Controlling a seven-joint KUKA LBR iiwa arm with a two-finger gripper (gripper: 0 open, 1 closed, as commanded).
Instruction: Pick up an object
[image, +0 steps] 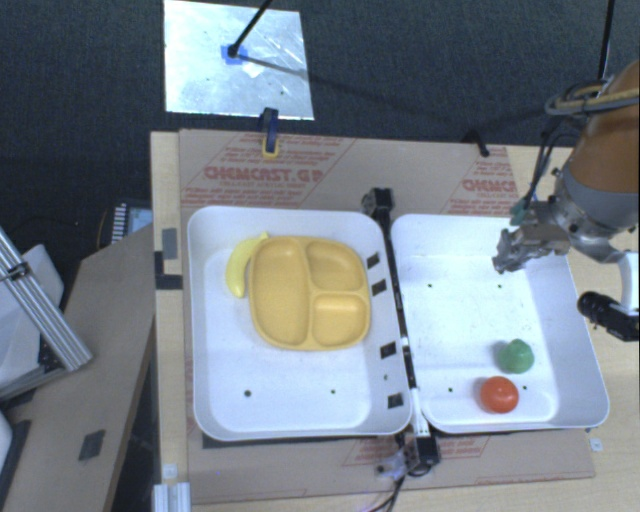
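Observation:
In the right bin (450, 300) a green round object (517, 355) lies near the front, with a red-orange ball (499, 394) just in front of it. My gripper (512, 252) hangs over the back right part of this bin, well behind both of them and apart from them. Nothing shows between its fingers. In the left bin (230, 400) a yellow divided plate (305, 292) lies flat, and a yellow banana (238, 266) rests against the plate's left edge.
A black clip ridge (392, 300) joins the two bins down the middle. The bins sit on a cardboard sheet (330, 165) on the bench. A shiny metal sheet (238, 60) lies behind, and an aluminium frame (35, 310) stands at the left.

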